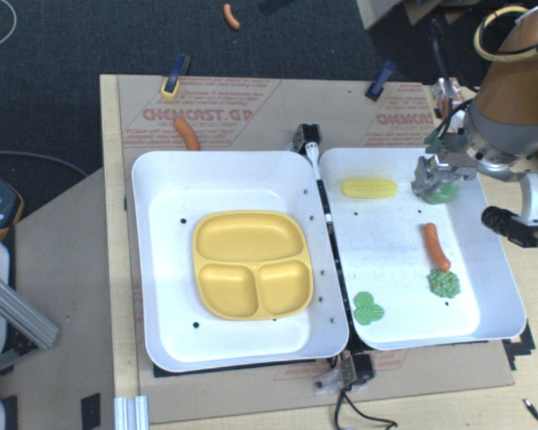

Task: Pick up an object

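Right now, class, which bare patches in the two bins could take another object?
The right bin is bare mid-floor between corn cob, carrot and green leaf. The left bin has margins around the yellow tray. Crowded near the gripper.

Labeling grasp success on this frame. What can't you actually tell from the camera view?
- The hand, far side of the right bin: its fingers are too small and blurred to read.
- A green thing under the hand: mostly covered by it, so what it is and whether it is gripped are unclear.
- The arm: cut off by the right edge.
- The left bin beneath the yellow tray: hidden.
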### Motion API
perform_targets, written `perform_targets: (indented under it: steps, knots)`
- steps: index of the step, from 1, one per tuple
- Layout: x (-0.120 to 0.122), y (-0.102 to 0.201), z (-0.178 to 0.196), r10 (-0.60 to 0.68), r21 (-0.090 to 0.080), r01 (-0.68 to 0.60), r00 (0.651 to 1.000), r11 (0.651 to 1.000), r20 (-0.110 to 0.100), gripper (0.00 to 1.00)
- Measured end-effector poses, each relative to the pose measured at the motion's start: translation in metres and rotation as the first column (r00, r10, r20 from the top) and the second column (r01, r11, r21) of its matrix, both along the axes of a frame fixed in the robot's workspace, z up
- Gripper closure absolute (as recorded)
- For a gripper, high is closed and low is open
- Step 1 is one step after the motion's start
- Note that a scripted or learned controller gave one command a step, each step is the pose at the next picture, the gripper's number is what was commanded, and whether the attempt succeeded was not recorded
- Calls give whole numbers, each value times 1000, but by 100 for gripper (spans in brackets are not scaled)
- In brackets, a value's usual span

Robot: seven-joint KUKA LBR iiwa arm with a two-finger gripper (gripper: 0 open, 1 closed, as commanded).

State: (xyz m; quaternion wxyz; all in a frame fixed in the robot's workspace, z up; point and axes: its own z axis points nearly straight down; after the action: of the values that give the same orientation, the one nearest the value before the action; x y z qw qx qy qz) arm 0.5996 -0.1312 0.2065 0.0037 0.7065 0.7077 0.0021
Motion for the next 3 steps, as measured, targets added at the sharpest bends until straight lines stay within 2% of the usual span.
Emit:
perform_targets:
  steps: [1,3]
  knots:
    - [1,0,20,-1,1,1,1000,1000,-3,100]
    - [16,100,9,4,5,-4,1000,1000,-9,100]
